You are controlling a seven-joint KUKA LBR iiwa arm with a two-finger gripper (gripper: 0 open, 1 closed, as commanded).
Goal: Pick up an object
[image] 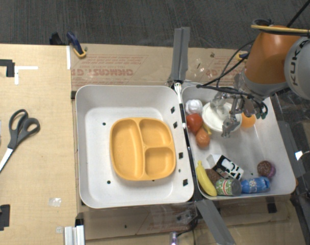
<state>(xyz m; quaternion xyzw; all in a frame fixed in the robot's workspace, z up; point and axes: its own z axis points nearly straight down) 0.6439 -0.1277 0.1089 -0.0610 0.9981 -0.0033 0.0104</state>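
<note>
camera view | end effector [231,129] low in right bin [285,142]; white bowl [214,117] touching its left | finger state: cannot tell

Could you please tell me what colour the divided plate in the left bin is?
The divided plate is yellow-orange, seen plainly in the camera view.

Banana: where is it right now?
The banana lies in the right bin, at its front-left corner against the divider, beside the green can and below the black-and-white box.
</note>
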